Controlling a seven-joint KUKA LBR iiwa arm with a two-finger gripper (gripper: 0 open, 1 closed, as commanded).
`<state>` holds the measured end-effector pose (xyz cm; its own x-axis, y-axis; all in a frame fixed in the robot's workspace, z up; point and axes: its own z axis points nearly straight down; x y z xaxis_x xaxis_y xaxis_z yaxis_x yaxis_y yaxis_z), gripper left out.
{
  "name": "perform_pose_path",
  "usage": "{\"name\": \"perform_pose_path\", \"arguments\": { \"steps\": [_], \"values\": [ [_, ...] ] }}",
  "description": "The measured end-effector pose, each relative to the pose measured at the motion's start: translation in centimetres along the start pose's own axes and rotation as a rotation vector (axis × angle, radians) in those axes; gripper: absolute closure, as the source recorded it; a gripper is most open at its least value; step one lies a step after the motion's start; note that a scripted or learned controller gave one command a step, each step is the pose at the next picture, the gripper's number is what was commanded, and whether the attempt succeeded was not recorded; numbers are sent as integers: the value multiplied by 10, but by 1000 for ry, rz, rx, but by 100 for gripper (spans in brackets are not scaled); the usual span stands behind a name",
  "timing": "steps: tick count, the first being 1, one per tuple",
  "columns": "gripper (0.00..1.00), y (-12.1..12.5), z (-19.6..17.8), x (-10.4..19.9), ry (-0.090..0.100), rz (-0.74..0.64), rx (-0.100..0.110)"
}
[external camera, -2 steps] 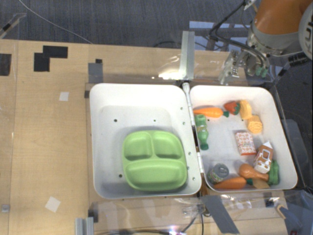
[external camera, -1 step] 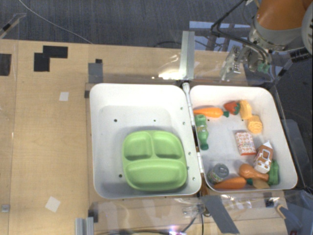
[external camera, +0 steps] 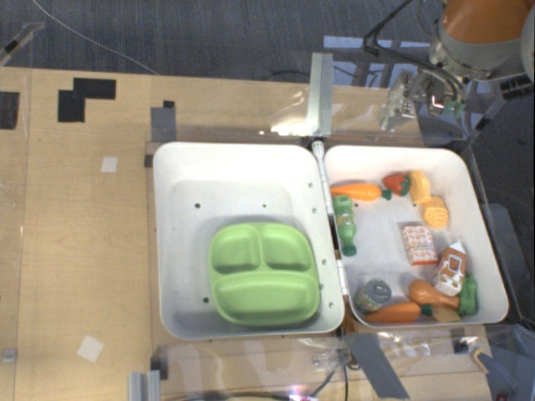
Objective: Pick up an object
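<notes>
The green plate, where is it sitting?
The green plate lies in the left bin, toward its near edge, beside the divider shared with the toy-filled right bin.

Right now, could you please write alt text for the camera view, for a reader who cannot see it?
Two shallow white bins sit side by side: the left bin holds a green divided plastic plate, the right bin holds scattered toy foods including an orange plastic carrot. The grey-and-orange arm's end effector hangs above the right bin's far edge.
</notes>
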<state>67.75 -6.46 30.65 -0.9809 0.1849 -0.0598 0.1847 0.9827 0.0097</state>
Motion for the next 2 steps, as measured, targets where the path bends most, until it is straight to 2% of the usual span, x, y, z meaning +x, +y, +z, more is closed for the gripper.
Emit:
{"name": "perform_pose_path", "arguments": {
  "steps": [2],
  "values": [
    [100, 2, -28, -5, -25, -4, -3]
  ]
}}
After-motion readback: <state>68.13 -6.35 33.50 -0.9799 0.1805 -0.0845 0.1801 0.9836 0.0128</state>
